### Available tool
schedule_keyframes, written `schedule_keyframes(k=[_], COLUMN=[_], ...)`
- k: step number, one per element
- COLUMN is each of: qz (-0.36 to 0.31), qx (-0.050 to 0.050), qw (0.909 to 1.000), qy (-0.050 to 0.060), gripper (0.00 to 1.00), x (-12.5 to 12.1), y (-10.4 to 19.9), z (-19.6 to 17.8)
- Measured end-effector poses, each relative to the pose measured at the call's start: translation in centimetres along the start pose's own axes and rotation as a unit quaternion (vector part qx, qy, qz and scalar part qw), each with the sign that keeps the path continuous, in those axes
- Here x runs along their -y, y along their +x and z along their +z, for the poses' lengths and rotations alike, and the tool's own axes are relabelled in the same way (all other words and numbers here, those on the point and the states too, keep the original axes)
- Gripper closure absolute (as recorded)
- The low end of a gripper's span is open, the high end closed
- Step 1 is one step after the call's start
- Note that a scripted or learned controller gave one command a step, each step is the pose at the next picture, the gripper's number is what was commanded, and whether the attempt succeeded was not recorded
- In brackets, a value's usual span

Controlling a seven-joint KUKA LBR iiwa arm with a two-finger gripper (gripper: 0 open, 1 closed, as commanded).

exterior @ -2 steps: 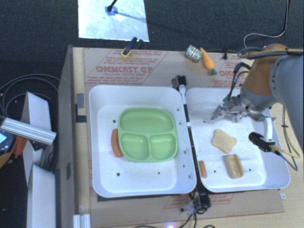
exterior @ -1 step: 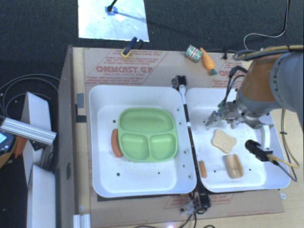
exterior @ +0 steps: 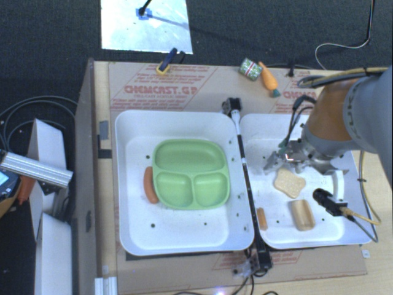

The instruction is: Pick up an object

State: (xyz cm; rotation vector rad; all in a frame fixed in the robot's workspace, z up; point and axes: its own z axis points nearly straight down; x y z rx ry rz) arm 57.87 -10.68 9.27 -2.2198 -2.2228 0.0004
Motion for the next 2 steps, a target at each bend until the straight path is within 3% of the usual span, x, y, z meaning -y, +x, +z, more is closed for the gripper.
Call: schedule_keyframes(k=[1,2], qz=[0.0,-0.001], qx=[0.0,0.001], qw=[1.0,1.0], qy=[-0.001,-0.003], gripper=[0.0,0.0], x=[2.0,-4.2], y=[-2.6,-6.9], z=[0.8,-8.5])
